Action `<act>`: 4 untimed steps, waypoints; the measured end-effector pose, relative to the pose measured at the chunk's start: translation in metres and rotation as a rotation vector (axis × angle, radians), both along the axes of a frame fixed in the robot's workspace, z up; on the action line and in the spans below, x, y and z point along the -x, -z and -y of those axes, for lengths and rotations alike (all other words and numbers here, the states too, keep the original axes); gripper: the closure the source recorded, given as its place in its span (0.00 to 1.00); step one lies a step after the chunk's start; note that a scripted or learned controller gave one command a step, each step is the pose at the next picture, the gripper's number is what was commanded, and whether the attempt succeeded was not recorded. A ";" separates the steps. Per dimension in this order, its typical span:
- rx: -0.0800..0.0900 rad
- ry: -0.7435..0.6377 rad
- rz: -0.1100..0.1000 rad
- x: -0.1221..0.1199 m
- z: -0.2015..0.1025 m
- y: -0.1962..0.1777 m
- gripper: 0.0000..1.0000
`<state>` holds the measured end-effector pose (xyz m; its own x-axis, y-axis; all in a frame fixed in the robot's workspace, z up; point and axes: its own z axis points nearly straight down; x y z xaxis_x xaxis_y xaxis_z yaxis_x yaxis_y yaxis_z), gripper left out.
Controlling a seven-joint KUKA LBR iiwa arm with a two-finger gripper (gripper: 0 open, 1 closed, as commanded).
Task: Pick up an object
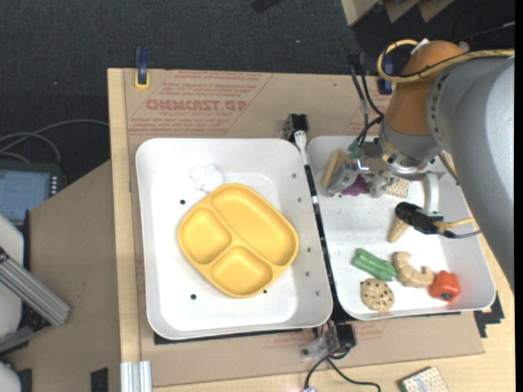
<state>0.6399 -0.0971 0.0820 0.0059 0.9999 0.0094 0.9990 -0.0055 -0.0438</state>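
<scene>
My gripper [364, 180] is low over the back left part of the right bin [470, 296]. A small purple object [355, 189] lies directly under it, partly hidden. A tan wedge-shaped piece [333, 171] leans just left of the gripper, and a checked cracker [398, 188] lies just to its right. Along the front of the bin lie a green piece [373, 264], a round cookie [377, 294], a tan pretzel-like piece [411, 271] and a red pepper [444, 286].
The left bin [155, 243] holds a yellow divided plate [237, 238] and a small crumpled white scrap [205, 174]. A black divider rail [315, 219] separates the two bins. The grey arm [478, 113] fills the space above the right bin's back right.
</scene>
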 end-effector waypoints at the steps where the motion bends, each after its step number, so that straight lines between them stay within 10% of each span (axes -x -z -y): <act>1: 0.012 -0.007 0.047 -0.008 0.000 -0.015 1.00; 2: 0.010 -0.001 0.042 0.050 0.061 -0.093 1.00; 3: 0.010 -0.011 0.052 -0.030 0.000 -0.050 1.00; 4: 0.011 -0.007 0.046 -0.027 0.003 -0.051 0.00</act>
<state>0.6668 -0.1004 0.1329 -0.0012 1.0000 -0.0013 1.0000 0.0012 0.0021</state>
